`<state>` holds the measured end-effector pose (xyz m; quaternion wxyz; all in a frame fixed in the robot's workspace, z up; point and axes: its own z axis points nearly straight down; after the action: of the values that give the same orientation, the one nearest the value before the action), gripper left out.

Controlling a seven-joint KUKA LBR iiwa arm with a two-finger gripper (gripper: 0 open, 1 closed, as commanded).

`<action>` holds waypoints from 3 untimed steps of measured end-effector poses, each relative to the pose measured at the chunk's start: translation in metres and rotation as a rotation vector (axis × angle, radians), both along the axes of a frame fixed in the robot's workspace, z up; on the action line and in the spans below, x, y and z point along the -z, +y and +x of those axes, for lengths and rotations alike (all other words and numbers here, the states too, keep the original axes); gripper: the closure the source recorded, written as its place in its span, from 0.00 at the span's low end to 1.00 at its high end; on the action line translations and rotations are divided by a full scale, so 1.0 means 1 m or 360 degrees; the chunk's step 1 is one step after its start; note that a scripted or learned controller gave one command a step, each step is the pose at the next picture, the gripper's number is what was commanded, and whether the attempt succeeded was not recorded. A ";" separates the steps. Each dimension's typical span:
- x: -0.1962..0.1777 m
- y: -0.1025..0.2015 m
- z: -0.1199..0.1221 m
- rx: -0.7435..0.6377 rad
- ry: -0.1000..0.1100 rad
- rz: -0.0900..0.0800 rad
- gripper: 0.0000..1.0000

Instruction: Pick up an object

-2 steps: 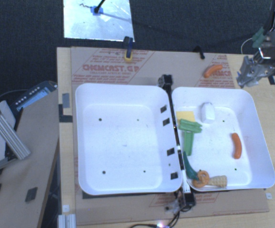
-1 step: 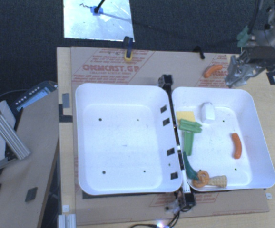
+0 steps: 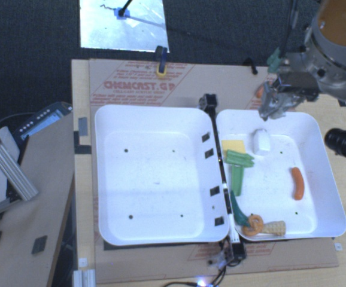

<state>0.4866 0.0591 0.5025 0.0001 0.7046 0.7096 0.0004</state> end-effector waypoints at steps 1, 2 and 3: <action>-0.034 0.057 0.000 0.0000 -0.0006 0.0003 1.00; -0.033 0.070 0.000 0.0004 -0.0003 0.0002 1.00; -0.013 -0.010 0.000 0.0021 -0.0002 -0.0003 1.00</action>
<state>0.4867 0.0493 0.5152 0.0011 0.7092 0.7050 0.0002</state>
